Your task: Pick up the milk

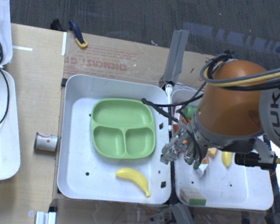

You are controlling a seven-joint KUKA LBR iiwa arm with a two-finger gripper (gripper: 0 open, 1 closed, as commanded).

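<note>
My gripper (180, 152) hangs low over the left side of the right bin (232, 192), close to the wall between the two bins. The arm's orange band (231, 103) covers most of that bin. A small white piece (202, 169) pokes out just right of the gripper; it may be the milk carton, but the arm hides most of it and I cannot tell if the gripper touches it.
The left bin (74, 141) holds a green sectioned plate (123, 128) and a banana (134, 179). In the right bin lie a green-and-tan block (192, 196) near the front, a yellow piece (226, 158) and an orange piece (211, 153). A small can (46, 142) lies on the bench at left.
</note>
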